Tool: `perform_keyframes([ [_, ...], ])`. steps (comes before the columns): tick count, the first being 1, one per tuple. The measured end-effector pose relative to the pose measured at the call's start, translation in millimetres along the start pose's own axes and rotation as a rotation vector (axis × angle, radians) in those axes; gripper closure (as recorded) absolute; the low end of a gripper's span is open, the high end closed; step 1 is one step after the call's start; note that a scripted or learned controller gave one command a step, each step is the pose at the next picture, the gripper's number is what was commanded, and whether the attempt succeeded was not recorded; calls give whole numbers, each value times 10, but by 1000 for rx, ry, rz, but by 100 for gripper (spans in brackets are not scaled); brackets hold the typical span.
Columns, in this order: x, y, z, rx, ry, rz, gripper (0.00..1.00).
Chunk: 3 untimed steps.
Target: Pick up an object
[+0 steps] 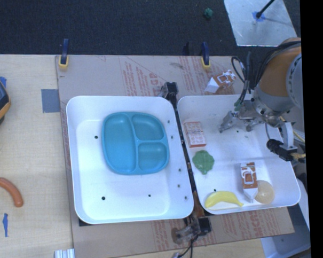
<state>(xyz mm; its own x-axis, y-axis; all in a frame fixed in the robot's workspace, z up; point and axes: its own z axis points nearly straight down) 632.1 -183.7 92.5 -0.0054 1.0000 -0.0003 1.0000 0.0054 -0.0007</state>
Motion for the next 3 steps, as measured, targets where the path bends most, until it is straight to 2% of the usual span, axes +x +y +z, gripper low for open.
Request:
perform_keyframes([
  [1, -166, 243, 1, 1, 1, 0, 0],
  [2, 375, 48, -781, 0, 1, 0, 0],
  [3, 67, -592, -645, 3, -1, 1, 0],
])
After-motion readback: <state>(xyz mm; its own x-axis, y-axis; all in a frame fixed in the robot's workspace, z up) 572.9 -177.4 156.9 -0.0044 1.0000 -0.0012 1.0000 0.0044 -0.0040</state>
